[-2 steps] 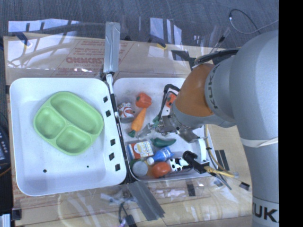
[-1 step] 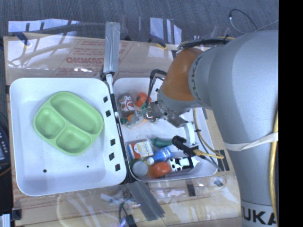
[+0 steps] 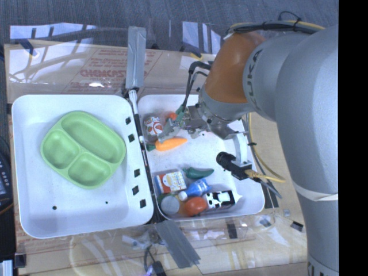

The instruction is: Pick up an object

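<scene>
the tool (image 3: pixel 183 121) hangs low in the back half of the right bin (image 3: pixel 253 180), at the end of a wrist that reaches in from the right and tips down and leftward. the nearest pickable thing is the toy carrot (image 3: pixel 171 144), which lies just in front of the tool and a touch to its left on the bin floor. its long axis runs nearly left to right, slightly raised at the right end, with the green top pointing at the divider between the bins.

a small can (image 3: pixel 152 126) stands just beside the tool on the left, close against the bin wall (tight quarters for a descent). whether the tool is open or closed i cannot tell, since the wrist and cabling crowd it, and nothing is visibly held in it.

the arm's orange band (image 3: pixel 230 68) sits above the bin's back edge, with the grey body filling the right side. as a judgement, the grasp would need a short shift toward the front of the bin, closing across the carrot's short width. the left bin carries a green divided plate (image 3: pixel 83 148).
</scene>
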Robot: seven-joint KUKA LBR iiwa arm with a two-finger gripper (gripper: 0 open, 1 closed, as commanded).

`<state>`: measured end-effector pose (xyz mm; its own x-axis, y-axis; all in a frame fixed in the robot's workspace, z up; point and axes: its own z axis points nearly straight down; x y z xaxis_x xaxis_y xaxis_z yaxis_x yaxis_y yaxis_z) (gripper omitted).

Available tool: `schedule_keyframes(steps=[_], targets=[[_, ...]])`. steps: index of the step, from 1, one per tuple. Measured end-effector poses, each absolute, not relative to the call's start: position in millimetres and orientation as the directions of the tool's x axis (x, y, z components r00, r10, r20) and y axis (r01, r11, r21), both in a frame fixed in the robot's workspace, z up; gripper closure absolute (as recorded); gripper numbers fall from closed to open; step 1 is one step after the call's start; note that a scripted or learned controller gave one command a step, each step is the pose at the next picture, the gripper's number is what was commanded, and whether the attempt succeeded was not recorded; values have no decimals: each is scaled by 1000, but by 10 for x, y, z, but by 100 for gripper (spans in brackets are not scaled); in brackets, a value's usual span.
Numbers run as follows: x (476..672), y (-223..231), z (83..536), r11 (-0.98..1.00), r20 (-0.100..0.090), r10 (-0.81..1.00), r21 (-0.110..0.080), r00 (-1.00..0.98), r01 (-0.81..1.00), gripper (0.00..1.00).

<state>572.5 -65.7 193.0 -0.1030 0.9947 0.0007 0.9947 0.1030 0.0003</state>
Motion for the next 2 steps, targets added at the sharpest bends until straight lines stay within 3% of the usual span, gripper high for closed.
schedule_keyframes(steps=[1,2], targets=[[5989,-1060,928,373,-1,928,1,-373,928,0],[5838,-1278,2032,133,-1,991,-1,-133,991,0]])
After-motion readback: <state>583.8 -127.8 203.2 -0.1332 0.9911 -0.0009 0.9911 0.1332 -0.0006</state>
